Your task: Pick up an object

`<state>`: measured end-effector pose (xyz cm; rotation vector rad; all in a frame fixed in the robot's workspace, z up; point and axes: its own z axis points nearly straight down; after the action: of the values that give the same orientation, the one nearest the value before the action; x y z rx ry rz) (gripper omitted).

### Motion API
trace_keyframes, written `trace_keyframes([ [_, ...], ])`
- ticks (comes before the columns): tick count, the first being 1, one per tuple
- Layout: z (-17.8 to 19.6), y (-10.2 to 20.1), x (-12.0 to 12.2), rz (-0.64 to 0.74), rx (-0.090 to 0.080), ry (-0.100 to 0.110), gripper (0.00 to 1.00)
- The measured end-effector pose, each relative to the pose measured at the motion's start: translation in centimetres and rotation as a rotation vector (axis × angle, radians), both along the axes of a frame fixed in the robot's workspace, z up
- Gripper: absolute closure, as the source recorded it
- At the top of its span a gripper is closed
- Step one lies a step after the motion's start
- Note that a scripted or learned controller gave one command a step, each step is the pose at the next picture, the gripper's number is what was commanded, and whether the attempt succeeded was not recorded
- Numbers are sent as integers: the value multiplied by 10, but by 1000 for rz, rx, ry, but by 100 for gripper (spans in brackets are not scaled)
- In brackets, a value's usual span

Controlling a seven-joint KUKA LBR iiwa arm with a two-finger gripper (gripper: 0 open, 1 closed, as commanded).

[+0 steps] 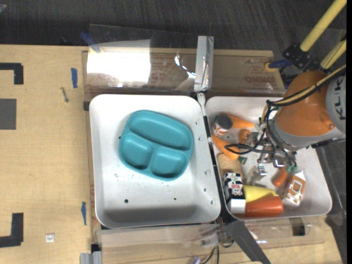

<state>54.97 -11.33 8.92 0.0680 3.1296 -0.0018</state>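
Observation:
My gripper (268, 159) hangs low inside the right bin (322, 199), below the arm's orange band (301, 110), in the middle of a heap of small objects. Around it lie an orange toy with a grey-and-white end (228, 126), a tan block (229, 163), a black-and-white patterned piece (234, 184), a yellow wedge (257, 192) and a red-orange cylinder (264, 205). A small orange-and-white item (294, 187) sits just right of the gripper. Cables and the wrist hide what is directly under the gripper.
The left bin (110, 197) holds a teal divided plate (155, 144) in its upper middle. A clear upright divider (203, 65) stands behind the seam between the bins. Cardboard bench surface (38, 164) stretches to the left. Yellow poles (327, 15) stand at the top right.

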Motion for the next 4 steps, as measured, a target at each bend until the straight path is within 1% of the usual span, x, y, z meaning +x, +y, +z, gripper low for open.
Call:
trace_keyframes([
  [1, 4, -27, -60, 58, -7, -20, 0],
  [2, 1, 10, -33, 41, -2, -6, 0],
  [3, 99, 34, 16, 250, -1, -1, 0],
  [4, 6, -13, 79, 329, 0, 5, 0],
])
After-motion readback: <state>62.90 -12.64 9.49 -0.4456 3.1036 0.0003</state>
